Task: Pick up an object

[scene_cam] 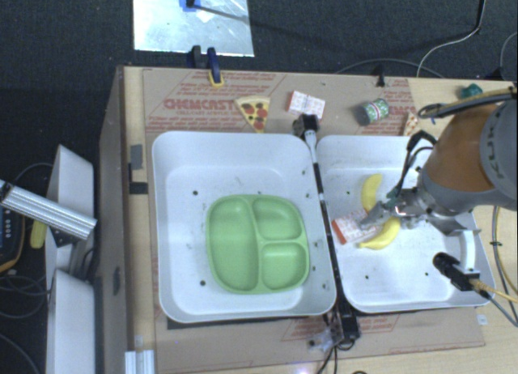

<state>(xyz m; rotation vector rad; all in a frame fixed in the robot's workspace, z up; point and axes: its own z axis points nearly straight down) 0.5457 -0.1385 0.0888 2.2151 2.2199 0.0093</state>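
Tool (387, 212) sits low in right bin (405, 293), tips at a yellow banana (380, 237) w/ a small red-white packet (348, 227) just beside; can't tell its grip state. 2nd curved banana (371, 190) lies near. Left bin (174, 202) holds smooth green plastic divided plate (257, 243), 3 compartments. Desk (194, 101) is cardboard-topped.

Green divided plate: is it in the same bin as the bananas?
No. The green divided plate lies in the left bin, while the bananas lie in the right bin.
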